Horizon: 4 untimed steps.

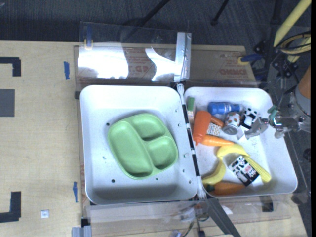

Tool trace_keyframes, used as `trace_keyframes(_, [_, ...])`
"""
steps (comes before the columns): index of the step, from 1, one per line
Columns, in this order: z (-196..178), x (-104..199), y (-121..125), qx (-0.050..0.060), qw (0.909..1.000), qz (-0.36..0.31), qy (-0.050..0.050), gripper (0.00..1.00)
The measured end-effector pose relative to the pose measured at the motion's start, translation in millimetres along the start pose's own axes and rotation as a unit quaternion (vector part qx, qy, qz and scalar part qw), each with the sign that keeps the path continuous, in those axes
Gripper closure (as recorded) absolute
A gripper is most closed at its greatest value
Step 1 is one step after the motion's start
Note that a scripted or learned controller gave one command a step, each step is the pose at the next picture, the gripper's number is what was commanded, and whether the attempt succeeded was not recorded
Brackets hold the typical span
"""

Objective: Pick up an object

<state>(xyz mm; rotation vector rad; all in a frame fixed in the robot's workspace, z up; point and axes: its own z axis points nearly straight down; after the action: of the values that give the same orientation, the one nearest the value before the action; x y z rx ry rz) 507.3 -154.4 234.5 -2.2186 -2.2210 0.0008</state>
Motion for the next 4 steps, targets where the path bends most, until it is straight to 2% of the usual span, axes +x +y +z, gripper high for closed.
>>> trace_keyframes(1, [80.5,19.3,76.5,-0.002,0.9930,-0.118,-0.001,0.00])
trace_keyframes(2, [128.5,29.6,111.9,-0.003,0.9779,-0.209,-0.002,0.00])
trace_keyframes(3, [58.3,-40.3,97.6,-0.003,0.9613,-0.276,-0.003,0.00])
trace_keyframes(4, [134.3,-63.2,118.3,-0.003,0.9655,-0.260,-0.002,0.00])
